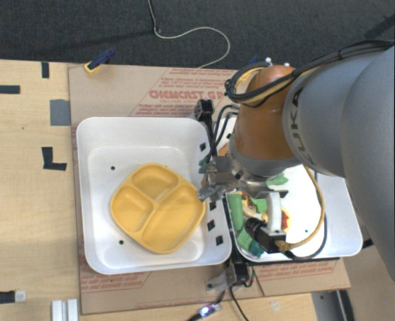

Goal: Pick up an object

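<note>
Overhead, looking down at a slant on a bench with two shallow white bins side by side.
Left bin point(90, 179): sits at the centre-left of the frame on a sheet of brown cardboard point(177, 92).
Plate point(158, 207): a yellow plastic plate with three compartments, lying flat in the lower middle of the left bin, its right edge near the wall between the bins.
Right bin point(341, 226): lower right of the frame, largely covered by the arm; green, white and red items point(267, 212) lie jumbled inside, too hidden to name.
Arm point(331, 112): large and grey with an orange band, coming in from the right of the frame.
Gripper point(214, 179): low over the divide between the bins, just beside the plate's right edge.
Fingers: hidden in dark metalwork, so whether they are apart or together cannot be told.
Cable point(190, 35): a thin pale line looping over the dark floor at the top.
</note>
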